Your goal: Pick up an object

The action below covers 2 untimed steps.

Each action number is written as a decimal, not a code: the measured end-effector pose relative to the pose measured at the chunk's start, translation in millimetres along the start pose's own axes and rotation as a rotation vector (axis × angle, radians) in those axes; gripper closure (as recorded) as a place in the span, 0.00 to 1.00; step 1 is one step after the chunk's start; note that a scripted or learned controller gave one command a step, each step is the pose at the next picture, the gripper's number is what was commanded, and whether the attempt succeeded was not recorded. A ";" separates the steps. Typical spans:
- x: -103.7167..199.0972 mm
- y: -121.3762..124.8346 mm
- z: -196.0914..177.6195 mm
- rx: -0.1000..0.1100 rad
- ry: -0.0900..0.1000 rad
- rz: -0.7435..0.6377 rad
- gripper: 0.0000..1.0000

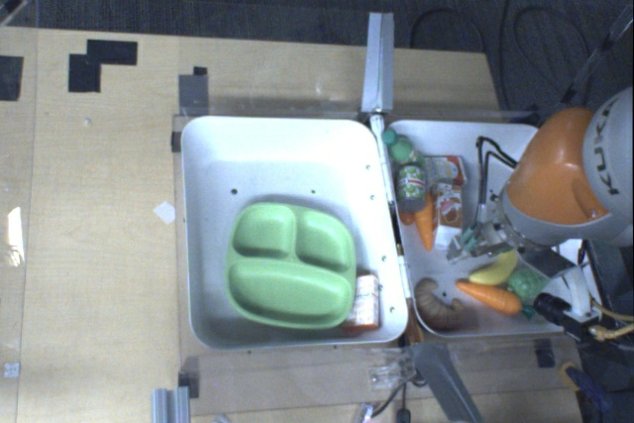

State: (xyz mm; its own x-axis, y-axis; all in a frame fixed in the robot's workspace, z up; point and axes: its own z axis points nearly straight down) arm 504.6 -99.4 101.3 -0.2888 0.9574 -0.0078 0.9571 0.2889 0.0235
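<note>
The arm (580, 178) runs off the frame at 3 o'clock and covers much of the right bin (466, 129). The green tray (292, 264) hides most of 1 small packet (368, 302) — its label too small to read.

arm (565, 178) reaching in frm right, gripper (474, 241) pointing down.

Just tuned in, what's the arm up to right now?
The arm is reaching into the right bin, its tool low over the clutter, just above a banana and a carrot. Nothing is visibly held. A bottle and a brown item lie nearby. The left bin holds a green divided tray.
</note>
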 end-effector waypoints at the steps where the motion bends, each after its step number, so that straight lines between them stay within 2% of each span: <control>1: 43.0 -0.5 -125.6 0.019 0.002 0.361 1.00; 2: 43.6 2.0 -135.7 0.016 0.001 0.353 1.00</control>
State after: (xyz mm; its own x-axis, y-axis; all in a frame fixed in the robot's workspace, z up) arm 490.6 -57.0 236.6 0.0595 0.9982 -0.0010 0.9982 -0.0595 0.0088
